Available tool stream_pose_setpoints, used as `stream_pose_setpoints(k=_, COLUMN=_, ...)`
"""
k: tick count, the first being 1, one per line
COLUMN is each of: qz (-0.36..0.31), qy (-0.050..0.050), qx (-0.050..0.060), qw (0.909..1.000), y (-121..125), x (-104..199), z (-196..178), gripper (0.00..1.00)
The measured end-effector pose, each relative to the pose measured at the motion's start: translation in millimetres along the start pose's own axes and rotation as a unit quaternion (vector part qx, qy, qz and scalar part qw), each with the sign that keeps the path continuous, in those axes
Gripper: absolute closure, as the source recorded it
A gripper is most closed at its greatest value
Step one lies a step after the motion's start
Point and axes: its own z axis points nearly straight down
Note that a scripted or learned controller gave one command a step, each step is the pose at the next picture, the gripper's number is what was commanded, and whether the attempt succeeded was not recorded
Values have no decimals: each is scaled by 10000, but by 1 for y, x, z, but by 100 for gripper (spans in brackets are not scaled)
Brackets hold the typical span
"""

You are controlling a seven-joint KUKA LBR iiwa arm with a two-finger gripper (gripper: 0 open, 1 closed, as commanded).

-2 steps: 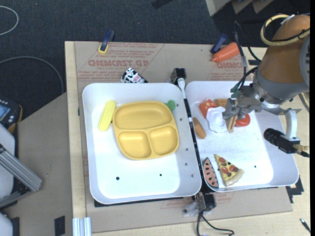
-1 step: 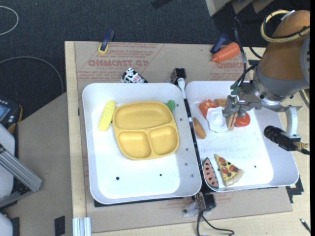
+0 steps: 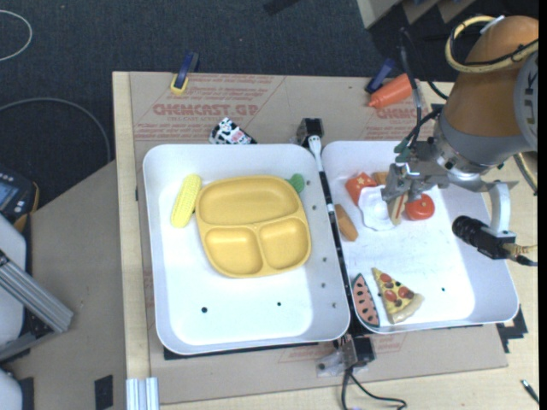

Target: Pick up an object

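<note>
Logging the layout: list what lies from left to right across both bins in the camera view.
Yellow toy corn cob → yellow three-compartment plastic tray → small orange hot dog toy → watermelon slice toy → pizza slice toy.

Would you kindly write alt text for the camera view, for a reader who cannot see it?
A grey and orange robot arm's gripper hangs over a white object in the right bin, among toy foods including a pizza slice and watermelon slice. The left bin holds a yellow divided tray and a corn cob.
</note>
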Motion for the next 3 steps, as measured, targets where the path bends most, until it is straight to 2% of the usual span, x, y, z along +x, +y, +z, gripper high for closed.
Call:
stream_pose_setpoints(k=1, qz=8, qy=10, qx=32, qw=10000, y=-3, x=0, z=10, gripper=100)
stream_pose_setpoints(k=3, qz=1, qy=0, qx=-1, qw=10000, y=9, x=-4, z=9, gripper=100)
